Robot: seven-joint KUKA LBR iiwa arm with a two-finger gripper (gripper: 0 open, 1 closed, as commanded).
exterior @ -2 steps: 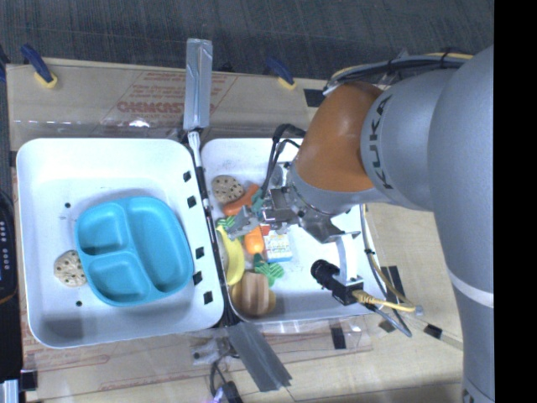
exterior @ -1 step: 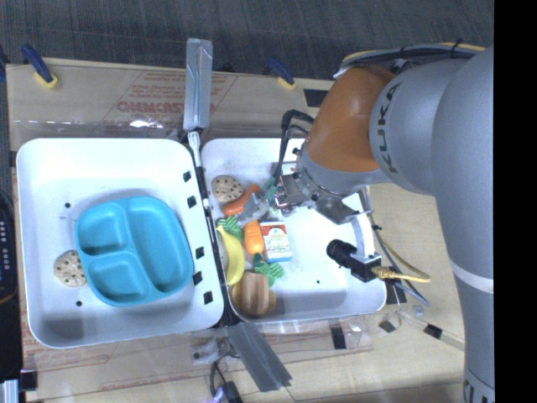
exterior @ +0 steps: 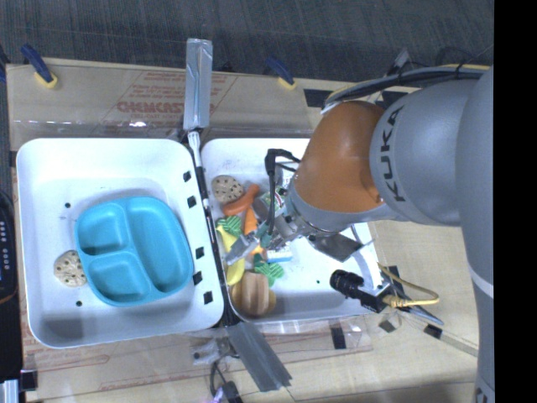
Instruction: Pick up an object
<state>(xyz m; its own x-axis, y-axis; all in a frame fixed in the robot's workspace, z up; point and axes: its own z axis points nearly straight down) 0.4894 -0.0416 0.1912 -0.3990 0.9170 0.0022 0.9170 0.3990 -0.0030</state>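
The right bin (exterior: 252,154) holds a heap of small toys along its left side: a round cookie (exterior: 226,187), an orange carrot piece (exterior: 243,201), yellow pieces (exterior: 228,233), a green ridged piece (exterior: 270,270) and a tan rounded piece (exterior: 252,293). My gripper (exterior: 262,238) reaches down from the right into the middle of this heap, its tips among the yellow and green pieces. The orange wrist band (exterior: 340,162) hides much of the bin behind it.
The left bin (exterior: 42,166) carries a blue divided tray (exterior: 132,248) and a second cookie (exterior: 70,268) at the tray's left. A grey divider strip (exterior: 198,82) runs between the bins. Cardboard lies behind both bins.
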